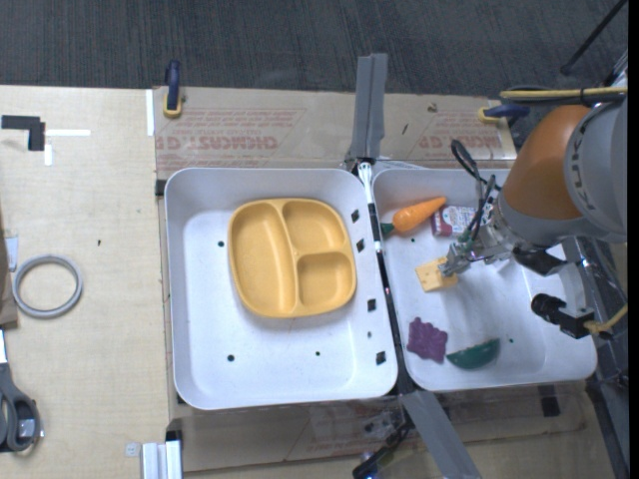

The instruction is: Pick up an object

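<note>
In the right bin (559, 367), the gripper (461, 259) hovers touching a yellow cheese wedge (433, 275); I cannot tell its grip. Reaching phase, seemingly; next it must clamp and lift.

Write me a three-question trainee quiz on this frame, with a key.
1. True or false: the yellow plate lies in the left bin.
2. Which item is the gripper nearest? A carrot B cheese C purple grapes
3. Fill in: the green item lies in the ___ bin.

Key: 1 true; 2 B; 3 right.
</note>
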`<state>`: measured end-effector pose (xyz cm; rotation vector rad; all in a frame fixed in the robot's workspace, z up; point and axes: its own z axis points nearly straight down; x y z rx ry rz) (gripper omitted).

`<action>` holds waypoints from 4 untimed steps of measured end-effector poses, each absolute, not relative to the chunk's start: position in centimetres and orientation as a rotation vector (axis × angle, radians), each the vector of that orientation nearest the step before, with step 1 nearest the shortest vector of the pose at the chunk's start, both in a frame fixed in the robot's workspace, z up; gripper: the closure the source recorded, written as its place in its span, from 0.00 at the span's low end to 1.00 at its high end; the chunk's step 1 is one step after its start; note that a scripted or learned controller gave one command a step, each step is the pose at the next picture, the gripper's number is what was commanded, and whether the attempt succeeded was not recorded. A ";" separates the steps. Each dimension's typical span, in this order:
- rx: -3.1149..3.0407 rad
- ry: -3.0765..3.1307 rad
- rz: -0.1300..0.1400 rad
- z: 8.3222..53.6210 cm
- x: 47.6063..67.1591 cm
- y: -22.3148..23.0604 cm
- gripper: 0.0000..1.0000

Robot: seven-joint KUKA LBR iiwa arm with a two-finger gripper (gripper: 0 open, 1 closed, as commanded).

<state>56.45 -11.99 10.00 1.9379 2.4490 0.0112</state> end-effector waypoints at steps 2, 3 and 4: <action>1.942 2.457 0.001 10.5 56.2 -12.0 1.00; 1.946 2.464 -0.005 10.1 55.9 -11.9 0.00; 2.245 2.197 -0.004 9.2 61.2 -11.1 0.00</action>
